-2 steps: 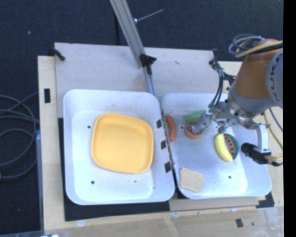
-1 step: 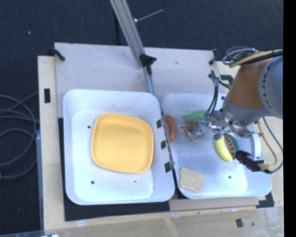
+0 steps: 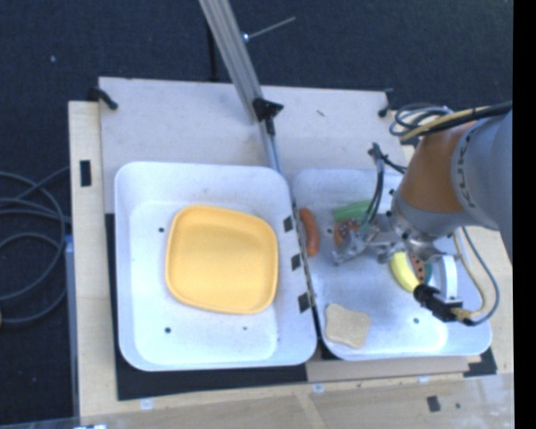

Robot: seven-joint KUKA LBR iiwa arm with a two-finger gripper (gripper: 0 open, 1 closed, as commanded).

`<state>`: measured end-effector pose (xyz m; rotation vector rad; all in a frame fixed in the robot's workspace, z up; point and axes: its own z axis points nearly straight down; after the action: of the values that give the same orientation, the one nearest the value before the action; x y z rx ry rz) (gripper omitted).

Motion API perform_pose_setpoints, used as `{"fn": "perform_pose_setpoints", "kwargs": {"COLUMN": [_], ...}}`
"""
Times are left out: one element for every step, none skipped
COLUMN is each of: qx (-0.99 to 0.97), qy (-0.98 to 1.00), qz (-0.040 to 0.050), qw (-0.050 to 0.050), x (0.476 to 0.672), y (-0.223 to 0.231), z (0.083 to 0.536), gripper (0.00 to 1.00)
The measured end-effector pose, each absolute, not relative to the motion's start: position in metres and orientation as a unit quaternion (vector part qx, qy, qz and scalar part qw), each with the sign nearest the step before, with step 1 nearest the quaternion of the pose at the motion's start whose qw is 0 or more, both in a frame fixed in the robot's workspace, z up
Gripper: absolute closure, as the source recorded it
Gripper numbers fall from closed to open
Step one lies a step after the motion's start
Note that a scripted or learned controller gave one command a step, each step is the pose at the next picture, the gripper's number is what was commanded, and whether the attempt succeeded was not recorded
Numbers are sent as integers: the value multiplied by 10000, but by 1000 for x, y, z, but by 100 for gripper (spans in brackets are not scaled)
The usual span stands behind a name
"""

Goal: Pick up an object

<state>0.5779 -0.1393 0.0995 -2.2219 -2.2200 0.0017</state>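
Overhead, the left bin (image 3: 134,239) is seen to hold a yellow square plate (image 3: 221,258). Right of centre, the gripper (image 3: 353,244) is lowered into the right bin (image 3: 384,342); its state cannot be told. A hot dog (image 3: 309,231) lies along that bin's left wall, a green object (image 3: 350,211) above the gripper, a banana (image 3: 402,271) beneath the arm, and a bread slice (image 3: 347,325) at the lower left.

Grey arm (image 3: 469,164) enters from right, orange band (image 3: 429,172) above wrist. Wrist bent downward; gripper (image 3: 353,244) low, leftward of band, cables trailing alongside. Finger state unclear.
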Motion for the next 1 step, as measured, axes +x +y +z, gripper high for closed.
{"fn": "perform_pose_setpoints", "kwargs": {"qx": [-7079], "qy": [-7063], "qz": [-9], "qw": [-7], "x": [579], "y": [-140], "z": [112], "gripper": [100]}}
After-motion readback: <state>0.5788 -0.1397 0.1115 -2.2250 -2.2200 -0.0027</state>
